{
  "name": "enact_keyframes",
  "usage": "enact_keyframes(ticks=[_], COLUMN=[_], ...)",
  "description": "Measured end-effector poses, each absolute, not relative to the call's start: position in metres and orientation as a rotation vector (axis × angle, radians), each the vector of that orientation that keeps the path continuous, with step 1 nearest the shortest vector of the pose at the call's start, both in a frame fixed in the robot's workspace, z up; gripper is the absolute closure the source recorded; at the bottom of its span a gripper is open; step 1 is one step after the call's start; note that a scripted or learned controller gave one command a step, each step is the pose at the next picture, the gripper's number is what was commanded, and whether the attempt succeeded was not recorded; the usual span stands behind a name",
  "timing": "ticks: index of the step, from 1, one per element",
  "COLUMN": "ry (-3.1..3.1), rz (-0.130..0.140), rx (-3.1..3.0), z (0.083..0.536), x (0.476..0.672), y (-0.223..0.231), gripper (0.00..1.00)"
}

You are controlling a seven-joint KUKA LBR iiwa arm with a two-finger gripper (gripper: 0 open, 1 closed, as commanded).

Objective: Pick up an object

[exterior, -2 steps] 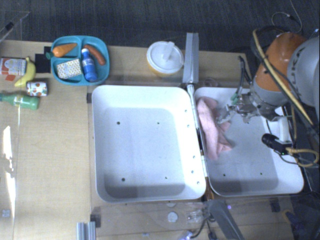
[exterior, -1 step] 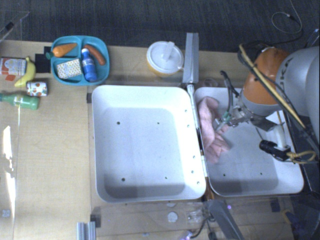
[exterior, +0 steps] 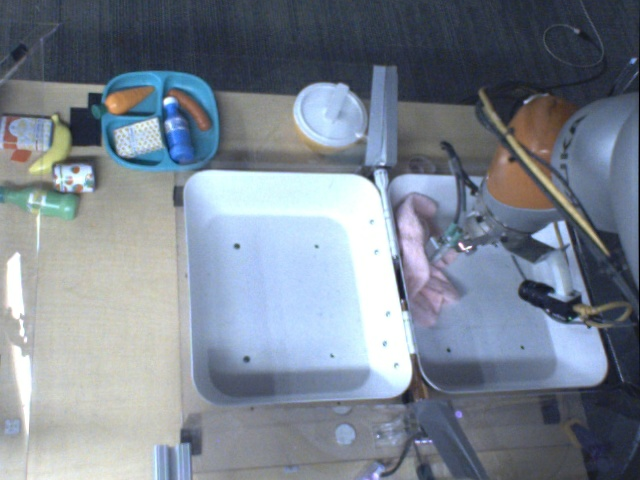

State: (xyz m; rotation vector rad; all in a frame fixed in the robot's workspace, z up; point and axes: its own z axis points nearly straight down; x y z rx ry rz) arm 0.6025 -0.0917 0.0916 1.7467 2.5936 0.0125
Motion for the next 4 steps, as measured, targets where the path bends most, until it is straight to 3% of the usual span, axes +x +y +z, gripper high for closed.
enact_keyframes(ticks=[1,2,3,4], ry=[2.594,2.708,2.697,2.492], rz=[0.012,0.005,0.011,0.010], rx=[1.747,1.579,1.579,1.895], z=[0.092,0.100,0.091,0.090], x=[0.603,0.636,0.599,0.658], y=[-0.092,-0.117,-0.098,-0.098], gripper=[0.00,0.00,0.00,0.00])
